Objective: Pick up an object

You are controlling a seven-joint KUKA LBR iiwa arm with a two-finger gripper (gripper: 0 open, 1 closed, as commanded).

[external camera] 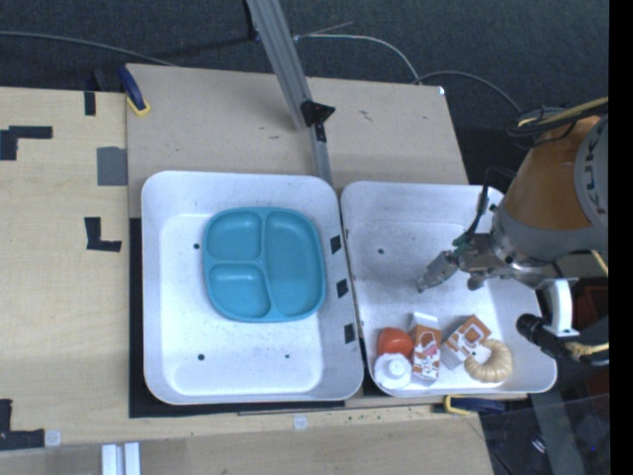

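My gripper hangs over the middle of the right bin, open, with nothing between its fingers. Along that bin's front edge lie several small items: a red round thing, a white cap, a small red and white carton, an orange and white box and a tan croissant-shaped piece. These items lie in front of the gripper, apart from it.
The left bin holds a teal divided plate. A grey metal bar slants down from the top to the seam between the bins. Bare white floor lies in the right bin's far half.
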